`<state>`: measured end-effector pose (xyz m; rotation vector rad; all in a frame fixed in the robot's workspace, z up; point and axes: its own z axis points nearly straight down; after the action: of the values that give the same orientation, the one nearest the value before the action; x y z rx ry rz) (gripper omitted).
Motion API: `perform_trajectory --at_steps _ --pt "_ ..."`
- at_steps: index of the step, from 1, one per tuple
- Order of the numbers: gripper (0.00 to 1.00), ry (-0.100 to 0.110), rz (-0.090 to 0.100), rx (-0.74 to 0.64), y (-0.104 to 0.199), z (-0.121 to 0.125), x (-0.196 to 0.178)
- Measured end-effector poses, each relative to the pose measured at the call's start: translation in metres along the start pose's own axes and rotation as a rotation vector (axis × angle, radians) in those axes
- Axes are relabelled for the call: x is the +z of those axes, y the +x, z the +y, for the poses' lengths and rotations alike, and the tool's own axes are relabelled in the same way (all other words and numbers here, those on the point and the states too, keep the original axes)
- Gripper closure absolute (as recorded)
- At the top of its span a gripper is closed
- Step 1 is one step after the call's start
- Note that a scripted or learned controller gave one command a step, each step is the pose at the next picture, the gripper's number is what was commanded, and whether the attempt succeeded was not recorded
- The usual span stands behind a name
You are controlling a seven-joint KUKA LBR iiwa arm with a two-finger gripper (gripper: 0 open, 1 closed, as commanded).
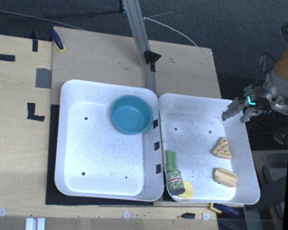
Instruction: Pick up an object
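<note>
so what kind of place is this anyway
Probably a robotics lab test bench: two shallow white bins side by side on a wooden bench, toy food like a tan waffle slice, and a grey robot arm's hand.

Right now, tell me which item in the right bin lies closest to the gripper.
The pizza slice, the tan triangle nearest the gripper. The bread roll and the green bottle lie farther down.

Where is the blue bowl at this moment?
The blue bowl sits in the left bin, in its far right corner, close to the divide between the two bins.
</note>
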<state>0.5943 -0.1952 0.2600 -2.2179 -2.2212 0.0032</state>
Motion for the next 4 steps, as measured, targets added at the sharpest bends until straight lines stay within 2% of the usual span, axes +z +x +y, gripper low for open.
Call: perform_trajectory --at_steps 1,2,3,4 --pt "0.00 -0.002 -0.001 0.000 0.000 0.000 -0.001" --pt "0.00 0.004 0.000 -0.001 0.008 0.002 0.061" --pt "0.00 0.003 0.000 0.000 0.010 -0.001 0.106" --pt "0.00 0.000 -0.001 0.000 0.010 -0.004 0.169"
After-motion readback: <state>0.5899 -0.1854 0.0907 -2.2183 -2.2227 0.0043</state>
